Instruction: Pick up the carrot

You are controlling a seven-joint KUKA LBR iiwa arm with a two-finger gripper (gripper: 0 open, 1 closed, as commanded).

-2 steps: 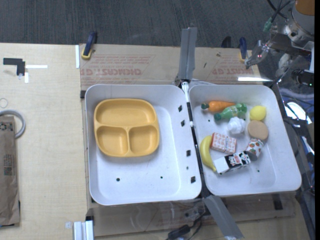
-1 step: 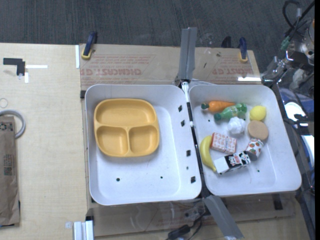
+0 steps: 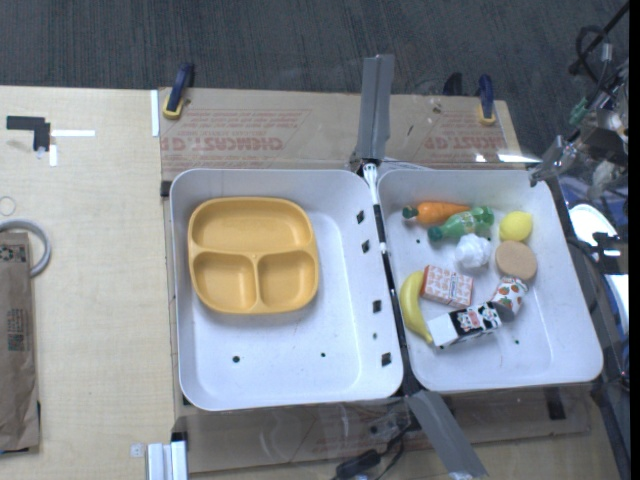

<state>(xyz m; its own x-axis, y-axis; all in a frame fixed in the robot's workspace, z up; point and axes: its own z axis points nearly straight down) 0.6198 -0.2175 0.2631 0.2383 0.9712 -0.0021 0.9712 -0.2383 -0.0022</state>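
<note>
The carrot (image 3: 441, 211) lies in the right bin (image 3: 560, 363), near that bin's top edge, in the upper right of the frame. Its green end touches a green bottle (image 3: 462, 224) just below it. There is bare white floor between the carrot and the bin's top wall, and a little to its left before the middle wall.

Below sit a white crumpled thing (image 3: 472, 253), a lemon (image 3: 516, 227), a round brown cookie (image 3: 516, 260), a small box (image 3: 447, 286), a banana (image 3: 413, 306) and a black-and-white carton (image 3: 471, 323). The bottom right of this bin is bare.

The left bin (image 3: 280, 368) holds a yellow tray (image 3: 254, 255) with lots of bare floor around it.

At the far right edge, some arm parts (image 3: 590, 153) are cut off and blurry. I cannot tell if the fingers are wide or narrow.
</note>
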